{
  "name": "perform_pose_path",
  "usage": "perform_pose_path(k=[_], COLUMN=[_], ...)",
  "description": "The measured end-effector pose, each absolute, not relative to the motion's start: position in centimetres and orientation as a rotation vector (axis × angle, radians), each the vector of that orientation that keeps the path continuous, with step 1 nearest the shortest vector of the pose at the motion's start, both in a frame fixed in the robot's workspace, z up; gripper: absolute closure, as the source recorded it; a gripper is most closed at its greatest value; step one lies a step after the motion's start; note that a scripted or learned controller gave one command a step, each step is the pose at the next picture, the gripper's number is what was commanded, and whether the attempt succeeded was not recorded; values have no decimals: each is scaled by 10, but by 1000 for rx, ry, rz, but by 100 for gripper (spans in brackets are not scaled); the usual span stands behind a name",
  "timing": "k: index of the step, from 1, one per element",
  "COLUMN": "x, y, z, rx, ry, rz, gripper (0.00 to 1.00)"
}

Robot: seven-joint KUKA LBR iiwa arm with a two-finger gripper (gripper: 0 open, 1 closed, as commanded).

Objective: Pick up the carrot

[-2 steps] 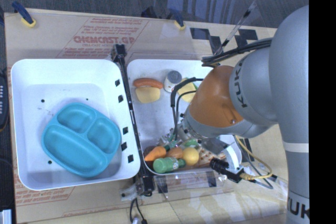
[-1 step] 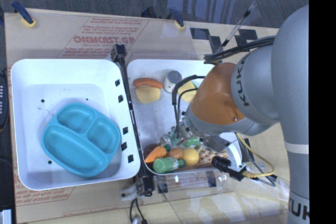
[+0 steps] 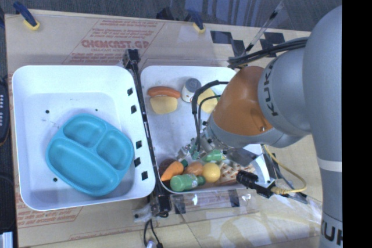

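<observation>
Camera view looking down on the worktop point(image 3: 87, 38): 2 shallow white bins sit side by side. Left bin point(image 3: 23, 125) has a blue divided tray point(image 3: 90, 151) lying in it, 3 compartments, sitting a bit toward the near-left.

Right bin point(image 3: 174, 75) is where all the clutter is. Up near its far wall there's a sausage-looking thing point(image 3: 164, 92) with a pale yellow chunk point(image 3: 164, 104) touching it just below, and a small grey-white round piece point(image 3: 190, 89) just beside those on the right.

Carrot point(image 3: 171, 171) is down in the near-left corner of the right bin, orange, tilted, lying right against a green veggie point(image 3: 185, 182). Next to them there's an orange roundish item point(image 3: 195, 168) and a yellow lemon-ish one point(image 3: 211, 172), all bunched together along the near wall.

Arm point(image 3: 256, 107) comes in from the right, big grey body with the orange band, wrist hanging low over that pile. Pincer point(image 3: 200, 151) is down just above and to the right of the carrot, near something green, but the wrist blocks most of it, so I honestly can't tell whether it's apart or together. Nothing I can see between it, and the carrot is lying in the bin.
</observation>
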State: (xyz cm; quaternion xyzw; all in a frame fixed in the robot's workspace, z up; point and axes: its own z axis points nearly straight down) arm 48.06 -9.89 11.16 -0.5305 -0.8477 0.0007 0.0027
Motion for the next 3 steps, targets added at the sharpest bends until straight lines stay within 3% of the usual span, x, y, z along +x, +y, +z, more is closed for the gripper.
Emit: perform_pose_path(k=[3], x=[482], y=[-101], z=[105], rx=[-1270], ry=[-2882], rz=[-3], gripper=[100])
